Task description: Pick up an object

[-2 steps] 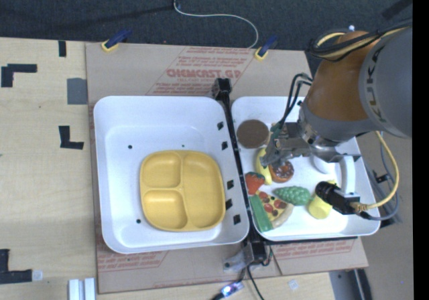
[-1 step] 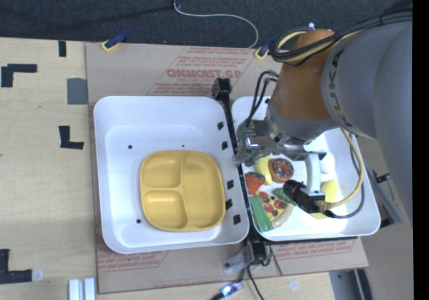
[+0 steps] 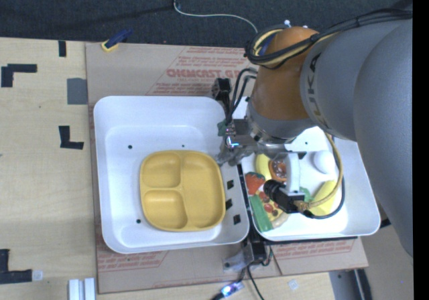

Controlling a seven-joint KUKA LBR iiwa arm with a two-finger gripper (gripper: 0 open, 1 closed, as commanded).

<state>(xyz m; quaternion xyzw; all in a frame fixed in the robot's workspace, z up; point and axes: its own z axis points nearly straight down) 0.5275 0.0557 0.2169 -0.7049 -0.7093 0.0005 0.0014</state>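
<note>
Right now I see my gripper (image 3: pixel 268 158) low over the right bin (image 3: pixel 358 221). One banana (image 3: pixel 326 193) lies at its four o'clock, beside one small toy heap (image 3: pixel 268 206). One yellow tray (image 3: pixel 181 190) fills the left bin (image 3: pixel 110 158) at eight o'clock.

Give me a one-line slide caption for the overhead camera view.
KUKA arm reaches over the right bin of mixed items, while a yellow divided tray lies in the left bin.
</note>
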